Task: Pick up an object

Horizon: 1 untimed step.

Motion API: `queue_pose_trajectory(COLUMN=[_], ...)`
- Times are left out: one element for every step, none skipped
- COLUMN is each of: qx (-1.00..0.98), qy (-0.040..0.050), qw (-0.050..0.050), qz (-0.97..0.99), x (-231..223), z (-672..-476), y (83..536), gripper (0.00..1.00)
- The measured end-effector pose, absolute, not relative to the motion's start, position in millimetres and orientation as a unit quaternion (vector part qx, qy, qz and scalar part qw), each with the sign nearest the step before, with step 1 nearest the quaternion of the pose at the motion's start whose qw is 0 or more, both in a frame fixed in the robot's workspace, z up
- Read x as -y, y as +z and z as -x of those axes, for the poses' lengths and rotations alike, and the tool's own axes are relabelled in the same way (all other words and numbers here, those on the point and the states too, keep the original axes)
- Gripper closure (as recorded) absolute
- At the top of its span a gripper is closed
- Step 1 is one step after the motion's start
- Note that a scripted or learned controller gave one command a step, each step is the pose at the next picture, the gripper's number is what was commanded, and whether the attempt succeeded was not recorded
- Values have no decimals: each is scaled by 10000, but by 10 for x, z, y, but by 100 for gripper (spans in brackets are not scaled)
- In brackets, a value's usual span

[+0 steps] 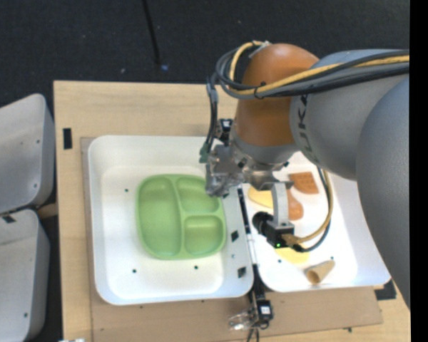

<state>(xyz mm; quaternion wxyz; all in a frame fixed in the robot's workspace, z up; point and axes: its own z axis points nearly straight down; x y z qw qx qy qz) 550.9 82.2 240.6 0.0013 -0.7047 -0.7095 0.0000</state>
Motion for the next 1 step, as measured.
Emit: queue_pose_trajectory(qx=[7079], qy=[1], qw=[8], qz=[7063], x=[-795], z=[-5514], y=[2405], gripper=[0])
